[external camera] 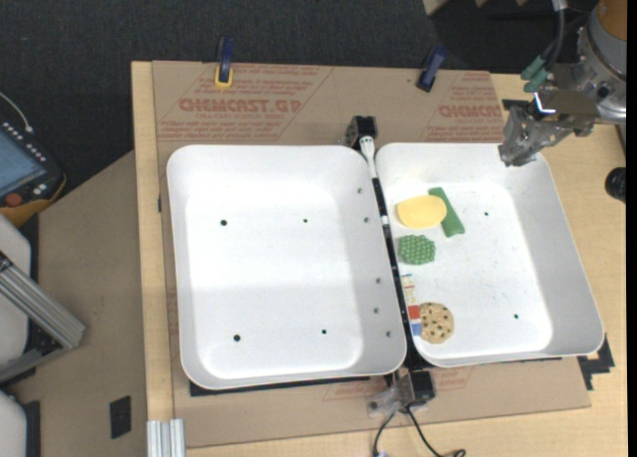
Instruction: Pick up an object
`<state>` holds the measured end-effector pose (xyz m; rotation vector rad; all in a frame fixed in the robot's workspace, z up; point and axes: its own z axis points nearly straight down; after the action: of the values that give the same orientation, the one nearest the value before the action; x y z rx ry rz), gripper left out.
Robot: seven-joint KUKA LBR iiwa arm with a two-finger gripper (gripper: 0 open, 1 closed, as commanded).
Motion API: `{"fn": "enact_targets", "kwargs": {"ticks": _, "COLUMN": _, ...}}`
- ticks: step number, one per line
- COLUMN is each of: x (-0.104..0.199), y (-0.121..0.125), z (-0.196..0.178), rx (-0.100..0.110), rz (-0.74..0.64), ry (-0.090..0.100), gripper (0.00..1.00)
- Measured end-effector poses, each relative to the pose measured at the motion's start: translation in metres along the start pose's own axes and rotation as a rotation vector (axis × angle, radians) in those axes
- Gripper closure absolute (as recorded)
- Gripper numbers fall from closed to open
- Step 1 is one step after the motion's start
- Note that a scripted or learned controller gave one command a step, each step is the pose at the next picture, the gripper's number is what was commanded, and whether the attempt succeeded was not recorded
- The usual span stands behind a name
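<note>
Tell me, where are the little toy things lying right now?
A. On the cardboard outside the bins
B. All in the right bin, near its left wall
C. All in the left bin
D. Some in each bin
B: the yellow piece, green strip, green disc and cookie all lie in the right bin, close to its left wall.

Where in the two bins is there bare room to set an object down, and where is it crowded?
The left bin has a bare floor from wall to wall. In the right bin, the right half is free, from the green stick across to the far wall. Its left edge is crowded: yellow piece, green disc and cookie line the divider.
</note>
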<state>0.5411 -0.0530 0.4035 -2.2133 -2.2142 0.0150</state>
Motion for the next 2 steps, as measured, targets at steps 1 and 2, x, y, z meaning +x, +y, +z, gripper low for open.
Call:
{"fn": "enact_targets", "kwargs": {"ticks": 1, "x": 0.051, "y": -0.062, "z": -0.03, "rx": -0.013, "rz": -0.005, "ry": 0.001, "gripper": 1.0}}
{"fn": "enact_targets", "kwargs": {"ticks": 2, "x": 0.075, "y": -0.04, "z": 0.038, "rx": -0.007, "rz": -0.002, "ry": -0.001, "gripper": 1.0}}
